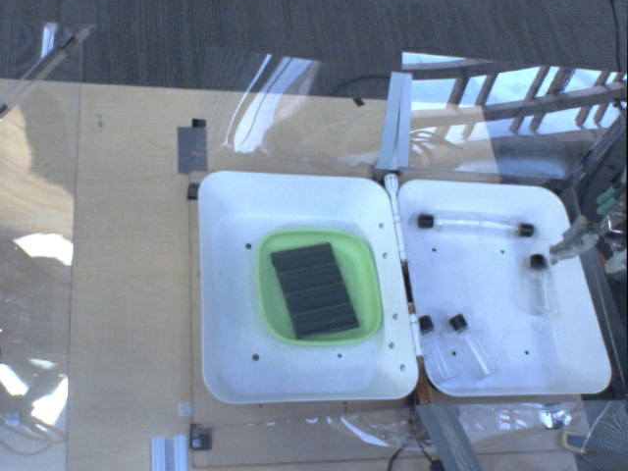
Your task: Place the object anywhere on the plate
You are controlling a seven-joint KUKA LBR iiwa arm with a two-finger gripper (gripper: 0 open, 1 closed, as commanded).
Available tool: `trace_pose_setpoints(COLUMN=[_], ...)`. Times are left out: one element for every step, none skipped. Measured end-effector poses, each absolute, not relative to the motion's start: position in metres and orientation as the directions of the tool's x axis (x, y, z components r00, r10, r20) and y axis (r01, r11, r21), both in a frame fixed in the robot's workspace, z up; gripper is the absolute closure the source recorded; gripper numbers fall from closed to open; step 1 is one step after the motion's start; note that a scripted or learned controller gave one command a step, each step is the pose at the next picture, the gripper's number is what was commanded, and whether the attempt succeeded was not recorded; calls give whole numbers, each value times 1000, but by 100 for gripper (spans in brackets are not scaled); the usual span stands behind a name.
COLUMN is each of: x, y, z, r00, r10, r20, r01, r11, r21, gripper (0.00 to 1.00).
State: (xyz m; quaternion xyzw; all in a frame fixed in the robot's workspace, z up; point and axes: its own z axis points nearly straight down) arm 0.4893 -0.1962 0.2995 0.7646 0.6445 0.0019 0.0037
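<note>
Two bins side by side on the bench
In the left bin a plate bears a ridged block; in the right bin lie four capped tubes: one long at back, one right, two at front left

dark ribbed block | flat, slightly askew | on green plate | left bin

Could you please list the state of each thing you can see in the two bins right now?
Green plate: flat in the left bin.
Dark ridged block: lying on the plate.
Clear vials: lying flat, black-capped, scattered in the right bin.
End effector: at the right bin's edge.
</note>
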Motion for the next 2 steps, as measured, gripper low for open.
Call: trace_pose_setpoints(x=[516,514], y=[-180,-193], z=[300,276], r00=[233,279], r10=[972,960], r20=[-1,-1], r01=[972,960], r11=[-233,-279], r21=[8,6], gripper=[0,0])
